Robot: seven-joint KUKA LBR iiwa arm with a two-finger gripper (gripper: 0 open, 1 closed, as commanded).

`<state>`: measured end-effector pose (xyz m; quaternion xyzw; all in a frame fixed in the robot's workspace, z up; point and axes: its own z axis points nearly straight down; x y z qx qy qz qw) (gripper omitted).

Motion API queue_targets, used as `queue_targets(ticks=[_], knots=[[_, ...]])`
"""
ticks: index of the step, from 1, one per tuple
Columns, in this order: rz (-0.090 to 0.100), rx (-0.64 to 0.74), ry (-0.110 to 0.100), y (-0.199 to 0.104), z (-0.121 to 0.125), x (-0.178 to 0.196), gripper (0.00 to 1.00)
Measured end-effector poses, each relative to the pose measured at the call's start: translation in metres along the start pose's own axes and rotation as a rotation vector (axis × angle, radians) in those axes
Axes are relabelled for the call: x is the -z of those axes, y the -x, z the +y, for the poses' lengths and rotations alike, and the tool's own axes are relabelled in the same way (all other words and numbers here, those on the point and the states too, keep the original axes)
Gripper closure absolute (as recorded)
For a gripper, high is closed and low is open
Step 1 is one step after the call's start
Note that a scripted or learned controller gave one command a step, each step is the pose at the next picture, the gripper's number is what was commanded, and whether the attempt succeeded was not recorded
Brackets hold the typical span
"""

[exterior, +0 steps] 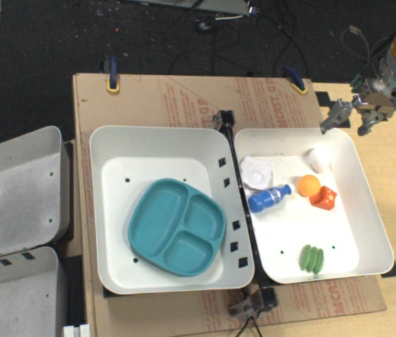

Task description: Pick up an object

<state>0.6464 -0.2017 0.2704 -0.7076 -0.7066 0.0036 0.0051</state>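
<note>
1. The grey two-finger gripper (353, 116) hung above the far right corner of the right-hand shallow white bin (373, 220), over the bin's rim and the bench beside it. Its two dark fingers (334, 114) stood apart, with nothing between them.
2. Nothing lay between the gripper and the bin's contents. The nearest item, a small white rounded object (319, 159), sat just inside the far right corner, apart from the fingers.
3. The right bin also held an orange ball (309, 185) touching a red angular plastic piece (324, 198), a blue bottle with a white cap (269, 198) lying on its side, a white round lid-like disc (257, 173) just behind the bottle, and a green ribbed vegetable-shaped toy (312, 259) well apart near the front wall.
4. The left-hand shallow white bin (114, 188) held one teal plastic divided tray (176, 226) with three compartments, lying flat and skewed.
5. Both bins were smooth, with rounded corners, and rested on a brown cardboard sheet (163, 98) fixed by yellow-and-blue clamps (112, 76) at the far edge.
</note>
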Motion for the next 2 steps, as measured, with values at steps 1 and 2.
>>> queue_targets(ticks=[1,2], knots=[[-0.003,0.003,0.013,-0.001,0.002,0.009,0.00],[-0.002,0.005,0.009,-0.001,0.011,-0.051,0.00]])
